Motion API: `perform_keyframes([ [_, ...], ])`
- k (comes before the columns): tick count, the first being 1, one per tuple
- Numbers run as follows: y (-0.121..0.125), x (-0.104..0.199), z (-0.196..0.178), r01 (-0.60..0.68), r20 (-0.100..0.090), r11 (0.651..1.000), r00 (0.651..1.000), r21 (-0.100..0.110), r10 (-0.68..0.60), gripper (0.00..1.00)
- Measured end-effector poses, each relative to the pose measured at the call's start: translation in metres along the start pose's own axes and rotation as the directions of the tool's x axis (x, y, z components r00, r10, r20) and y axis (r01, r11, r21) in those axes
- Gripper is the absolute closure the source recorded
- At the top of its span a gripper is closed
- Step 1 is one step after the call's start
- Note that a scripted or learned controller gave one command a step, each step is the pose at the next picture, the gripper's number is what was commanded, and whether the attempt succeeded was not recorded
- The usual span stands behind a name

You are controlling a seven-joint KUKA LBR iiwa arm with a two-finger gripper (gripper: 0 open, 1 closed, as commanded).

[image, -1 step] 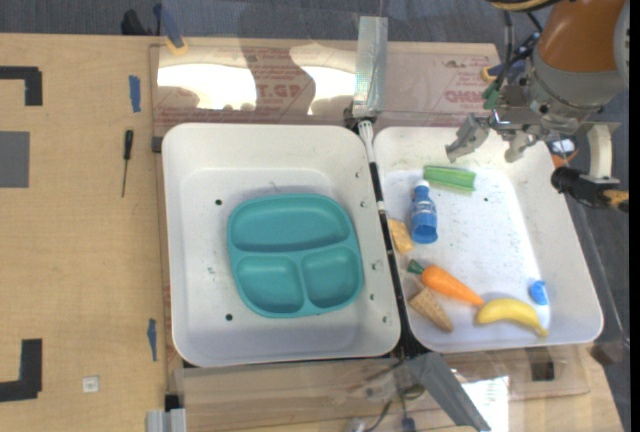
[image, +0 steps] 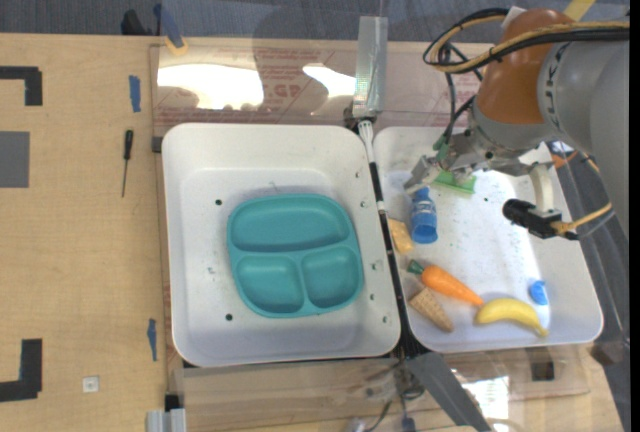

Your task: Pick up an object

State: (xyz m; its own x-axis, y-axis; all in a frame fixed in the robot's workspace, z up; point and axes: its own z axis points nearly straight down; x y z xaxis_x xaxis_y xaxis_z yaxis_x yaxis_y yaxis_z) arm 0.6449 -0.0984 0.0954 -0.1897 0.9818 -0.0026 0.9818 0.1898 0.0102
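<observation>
Claw: gripper (image: 437, 166) is seen low over the right bin (image: 570, 265), at its far-left corner; whether it's apart or together can't be told, the tips are hidden under the wrist.
Arm: grey arm (image: 590, 90) w/ orange band is reached in from the right, cables looped above it.
Bottle: blue bottle (image: 424, 217) is lying just below the claw, near but not betw. anything; nothing is seen held.
Green bit: a small green piece (image: 455, 182) is spotted right beside the claw, on its right.
Carrot: carrot (image: 449, 285) is laid further below, well apart from the claw.
Banana: banana (image: 512, 313) is placed below-right, near the bin's front edge.
Cone: waffle cone (image: 430, 307) is set by the carrot, close to the left wall.
Room: bare white floor is left to the claw's lower right, mid-bin.
Left bin: left bin (image: 190, 220) w/ teal tray (image: 294, 253) is sat far left of the claw.
</observation>
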Motion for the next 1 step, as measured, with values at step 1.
perform_keyframes([
  [1, 0.034, 0.0507, -0.0955, -0.055, -0.002, 0.998, 0.998, -0.002, 0.055, 0.0],
])
